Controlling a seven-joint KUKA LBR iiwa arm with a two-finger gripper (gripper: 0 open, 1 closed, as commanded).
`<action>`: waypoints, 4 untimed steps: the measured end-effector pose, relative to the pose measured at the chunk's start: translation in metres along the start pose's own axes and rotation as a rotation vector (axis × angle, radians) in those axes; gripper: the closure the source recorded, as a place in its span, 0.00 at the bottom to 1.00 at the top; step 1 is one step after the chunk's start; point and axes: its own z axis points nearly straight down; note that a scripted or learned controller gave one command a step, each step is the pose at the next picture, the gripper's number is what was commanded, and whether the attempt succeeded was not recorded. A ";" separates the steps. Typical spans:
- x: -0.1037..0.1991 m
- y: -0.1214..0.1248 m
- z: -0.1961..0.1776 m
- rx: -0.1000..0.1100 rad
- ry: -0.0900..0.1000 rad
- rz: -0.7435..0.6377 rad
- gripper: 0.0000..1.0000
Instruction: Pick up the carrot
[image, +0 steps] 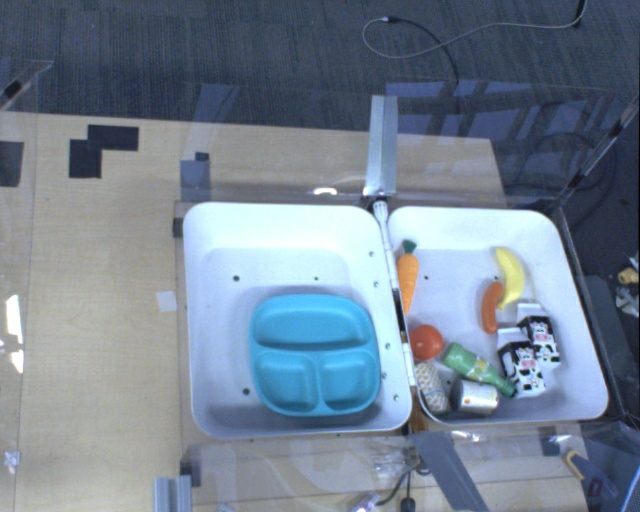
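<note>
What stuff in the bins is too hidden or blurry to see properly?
- Silver can, camera view: the green bottle lies across it, so its label is hidden.
- Speckled object, camera view: tucked under the tomato at the bin wall; too small to identify.
- Black-and-white carton, camera view: its print is too blurry to read.
- Orange item, camera view: the banana overlaps it.
- The carrot is plainly visible.

Orange carrot (408, 279), yellow banana (511, 275), blue tray (315, 353), white bins (290, 228)
</note>
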 end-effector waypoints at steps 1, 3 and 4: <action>0.002 0.001 -0.039 0.000 0.001 -0.085 1.00; 0.001 -0.002 -0.110 -0.002 0.001 -0.468 1.00; 0.003 -0.005 -0.109 -0.001 0.000 -0.462 1.00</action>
